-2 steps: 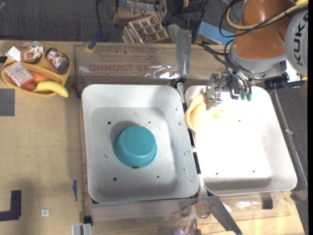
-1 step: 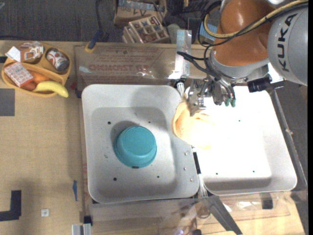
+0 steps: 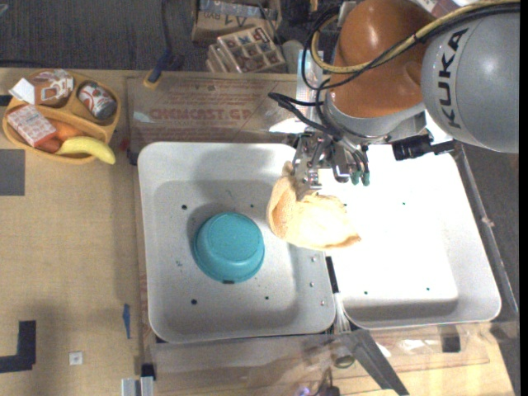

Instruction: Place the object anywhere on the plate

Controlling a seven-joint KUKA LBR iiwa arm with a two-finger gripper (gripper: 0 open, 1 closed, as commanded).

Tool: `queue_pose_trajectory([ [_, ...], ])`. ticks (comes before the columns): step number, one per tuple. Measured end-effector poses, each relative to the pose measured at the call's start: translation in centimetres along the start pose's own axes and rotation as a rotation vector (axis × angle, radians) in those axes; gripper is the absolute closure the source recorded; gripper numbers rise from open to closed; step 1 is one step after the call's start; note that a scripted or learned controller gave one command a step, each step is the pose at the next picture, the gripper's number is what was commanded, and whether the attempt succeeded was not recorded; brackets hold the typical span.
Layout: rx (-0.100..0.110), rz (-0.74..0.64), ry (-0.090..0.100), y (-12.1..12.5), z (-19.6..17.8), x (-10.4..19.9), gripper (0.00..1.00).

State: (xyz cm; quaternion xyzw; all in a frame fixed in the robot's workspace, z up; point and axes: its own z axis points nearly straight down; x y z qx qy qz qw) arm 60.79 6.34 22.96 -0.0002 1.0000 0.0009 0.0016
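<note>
A pale tan bread roll hangs over the divide between the two bins, at the right edge of the left bin. My gripper comes down from the upper right and is shut on the roll's top left edge, which sits between its fingers. The teal round plate lies on the floor of the left bin, a short way to the left of the roll and slightly lower in the view. The roll does not touch the plate.
The right bin lies under the arm. A yellow tray with a banana and snacks sits at the far left. A cardboard sheet lies behind the left bin.
</note>
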Motion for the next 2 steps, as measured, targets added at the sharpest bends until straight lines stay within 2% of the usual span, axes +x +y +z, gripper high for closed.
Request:
queue_pose_trajectory([
  [1,0.000,0.000,0.001,4.92,0.15,1.72,1.00],
  [2,0.000,0.000,0.000,4.90,0.10,1.70,0.00],
])
